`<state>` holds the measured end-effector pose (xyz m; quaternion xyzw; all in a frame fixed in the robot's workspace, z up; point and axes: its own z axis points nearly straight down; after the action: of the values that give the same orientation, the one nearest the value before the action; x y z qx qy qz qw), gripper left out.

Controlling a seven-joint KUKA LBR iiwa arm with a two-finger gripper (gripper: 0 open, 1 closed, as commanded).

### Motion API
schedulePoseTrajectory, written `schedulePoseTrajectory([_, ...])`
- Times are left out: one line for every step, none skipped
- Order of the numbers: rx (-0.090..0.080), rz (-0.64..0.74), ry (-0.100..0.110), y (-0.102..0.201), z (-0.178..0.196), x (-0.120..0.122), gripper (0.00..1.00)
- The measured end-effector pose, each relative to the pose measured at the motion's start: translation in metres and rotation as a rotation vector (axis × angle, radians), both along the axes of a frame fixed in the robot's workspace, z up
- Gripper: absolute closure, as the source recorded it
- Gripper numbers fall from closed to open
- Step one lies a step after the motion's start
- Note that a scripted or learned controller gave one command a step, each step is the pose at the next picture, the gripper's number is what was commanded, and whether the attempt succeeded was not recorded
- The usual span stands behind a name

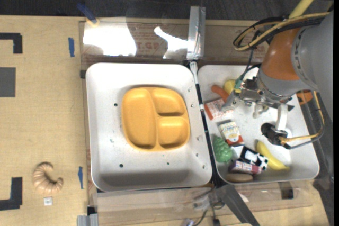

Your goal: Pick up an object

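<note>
The gripper [253, 99] hangs over the upper middle of the right bin [310, 129], below the arm's orange band [278, 58] and grey body. Whether it is spread or pressed together cannot be told from this slanted view, and nothing is visibly caught in it.

Just to the gripper's left, toward the divider between the bins, lie an orange-red piece [220, 91] and a small yellow item [229, 86], the two close together. Below those, slightly left of the gripper, sits a white and red packet [215, 109]. Directly under the gripper, a little farther down the bin, is a small printed box [230, 132]. Lower still, to the gripper's lower left, a green leafy toy [223, 151] rests near the divider. Beside it, toward the bin's near edge, lie a black and white item [250, 156] and a dark purple wrapper [242, 166]. A yellow banana [270, 156] lies to the gripper's lower right, near a black fitting [271, 133] with a cable.

Well to the gripper's left, the left bin [100, 114] holds an orange divided tray [155, 117]. Far to the lower left, on the worktop [37, 114] outside both bins, rests a tan croissant-shaped toy [47, 177].
</note>
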<state>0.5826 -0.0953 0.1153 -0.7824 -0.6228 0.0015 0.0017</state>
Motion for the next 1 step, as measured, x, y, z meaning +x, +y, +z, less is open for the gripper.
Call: schedulePoseTrajectory([-0.001, 0.094, -0.007, -0.0101, 0.0956, -0.0139, 0.0])
